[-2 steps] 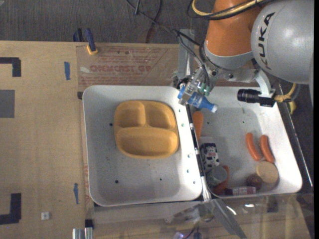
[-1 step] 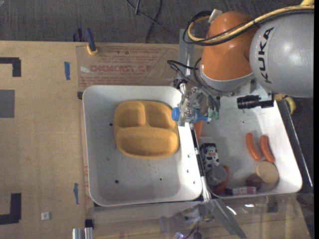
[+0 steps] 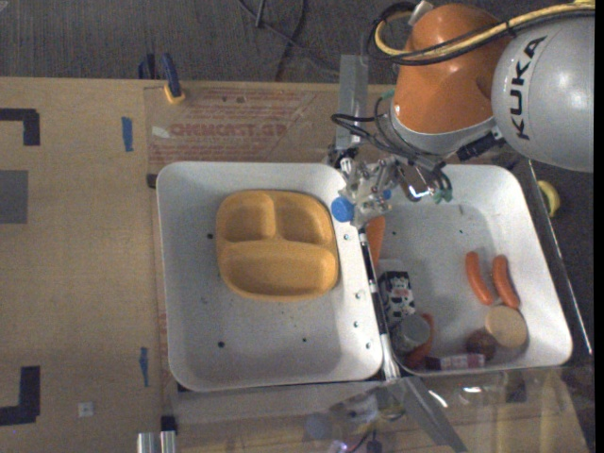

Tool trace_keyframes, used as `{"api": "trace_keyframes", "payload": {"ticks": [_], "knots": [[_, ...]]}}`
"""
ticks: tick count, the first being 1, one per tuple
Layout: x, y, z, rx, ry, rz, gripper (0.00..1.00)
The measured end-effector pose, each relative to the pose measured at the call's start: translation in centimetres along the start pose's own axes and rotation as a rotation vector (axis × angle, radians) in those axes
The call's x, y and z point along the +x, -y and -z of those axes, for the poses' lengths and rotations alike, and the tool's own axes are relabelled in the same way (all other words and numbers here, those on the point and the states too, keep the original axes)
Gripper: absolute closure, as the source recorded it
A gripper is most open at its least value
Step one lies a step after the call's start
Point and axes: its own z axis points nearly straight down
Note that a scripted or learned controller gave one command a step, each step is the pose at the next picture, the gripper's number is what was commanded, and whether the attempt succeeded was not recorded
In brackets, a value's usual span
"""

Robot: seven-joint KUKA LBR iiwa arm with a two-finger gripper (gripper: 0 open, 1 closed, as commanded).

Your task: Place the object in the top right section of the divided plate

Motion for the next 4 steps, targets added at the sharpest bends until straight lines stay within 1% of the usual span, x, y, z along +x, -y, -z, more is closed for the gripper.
{"api": "trace_keyframes", "payload": {"ticks": [1, 2, 3, 4], "knots": [[-2.7, 1.2, 0.9, 0.0, 0.0, 0.017, 1.0], [-1.3, 0.8, 0.0, -0.003, -0.004, 0.412, 1.0], [-2.0, -1.7, 2.4, -0.001, 0.001, 0.593, 1.0], [-1.2, -1.1, 1.0, -0.006, -0.003, 1.065, 1.0]]}}
